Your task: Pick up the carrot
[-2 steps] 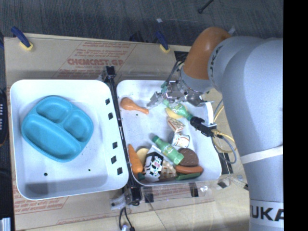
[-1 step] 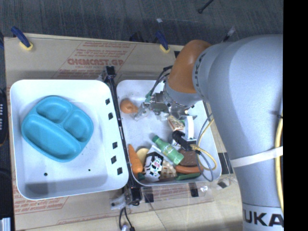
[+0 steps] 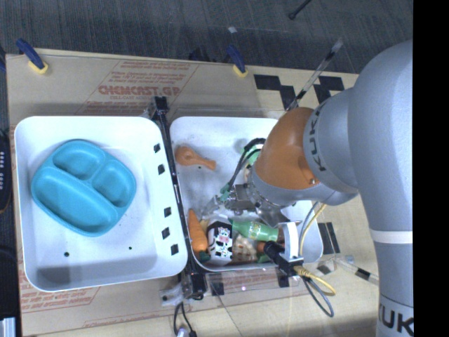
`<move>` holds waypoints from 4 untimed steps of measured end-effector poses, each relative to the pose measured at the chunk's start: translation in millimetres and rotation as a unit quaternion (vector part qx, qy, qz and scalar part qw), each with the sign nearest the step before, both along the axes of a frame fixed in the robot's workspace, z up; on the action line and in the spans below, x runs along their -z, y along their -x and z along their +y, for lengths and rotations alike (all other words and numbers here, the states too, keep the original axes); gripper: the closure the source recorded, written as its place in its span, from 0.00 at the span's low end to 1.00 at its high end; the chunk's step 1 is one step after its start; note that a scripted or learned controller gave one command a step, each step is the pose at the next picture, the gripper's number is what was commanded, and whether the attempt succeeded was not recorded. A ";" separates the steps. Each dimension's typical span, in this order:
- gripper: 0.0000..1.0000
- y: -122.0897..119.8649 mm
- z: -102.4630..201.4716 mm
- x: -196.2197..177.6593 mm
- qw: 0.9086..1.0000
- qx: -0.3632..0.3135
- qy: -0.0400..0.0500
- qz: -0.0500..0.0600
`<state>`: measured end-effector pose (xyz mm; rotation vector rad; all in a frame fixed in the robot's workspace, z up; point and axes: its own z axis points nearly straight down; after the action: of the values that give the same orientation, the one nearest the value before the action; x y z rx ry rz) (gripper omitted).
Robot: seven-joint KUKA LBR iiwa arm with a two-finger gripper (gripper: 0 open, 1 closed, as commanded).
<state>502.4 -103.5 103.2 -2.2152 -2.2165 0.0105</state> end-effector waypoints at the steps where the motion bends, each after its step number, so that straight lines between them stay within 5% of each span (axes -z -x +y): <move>1: 0.00 -41.0 -94.0 -93.6 0.994 -0.106 0.003 -0.006; 2: 0.00 -94.2 -104.9 13.6 0.993 -0.121 0.000 -0.002; 3: 0.00 -122.1 -55.2 -28.1 1.000 0.028 0.001 -0.004; 4: 0.00 -100.2 5.9 13.7 0.999 0.053 0.000 0.001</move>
<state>602.6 -97.5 89.5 -2.3288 -2.0932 0.0113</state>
